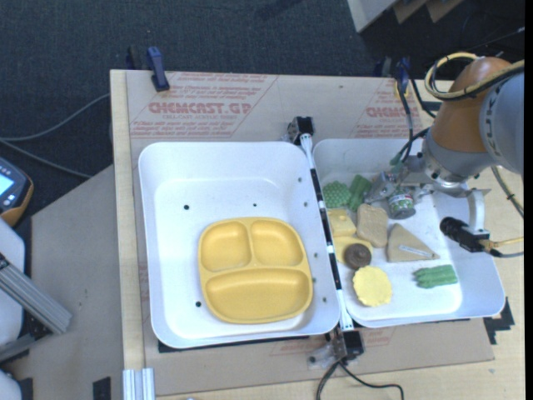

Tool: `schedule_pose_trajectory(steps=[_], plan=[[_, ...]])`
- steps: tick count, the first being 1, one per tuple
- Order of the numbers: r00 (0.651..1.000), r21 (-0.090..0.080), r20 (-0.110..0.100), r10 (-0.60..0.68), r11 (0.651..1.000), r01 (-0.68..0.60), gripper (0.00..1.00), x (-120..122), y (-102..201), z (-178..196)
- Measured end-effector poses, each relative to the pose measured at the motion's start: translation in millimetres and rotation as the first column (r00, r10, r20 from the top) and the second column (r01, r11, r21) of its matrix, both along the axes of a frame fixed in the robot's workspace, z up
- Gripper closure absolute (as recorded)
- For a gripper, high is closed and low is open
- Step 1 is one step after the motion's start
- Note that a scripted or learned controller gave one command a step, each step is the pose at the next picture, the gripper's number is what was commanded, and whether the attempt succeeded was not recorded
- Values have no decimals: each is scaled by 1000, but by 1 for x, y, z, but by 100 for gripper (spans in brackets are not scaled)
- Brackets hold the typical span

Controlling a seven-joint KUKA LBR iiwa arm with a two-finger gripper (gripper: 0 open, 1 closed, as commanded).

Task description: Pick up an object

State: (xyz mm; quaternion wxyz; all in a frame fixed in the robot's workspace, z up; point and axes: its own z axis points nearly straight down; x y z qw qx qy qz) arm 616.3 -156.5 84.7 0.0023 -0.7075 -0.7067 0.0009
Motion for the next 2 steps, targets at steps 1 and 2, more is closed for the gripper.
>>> schedule_pose_trajectory(steps=[1,2], plan=[[1000,-2,6,0,1000,0,100,2,-1,11],[1000,-1,17,11,1000,-11,100,54,105,107]])
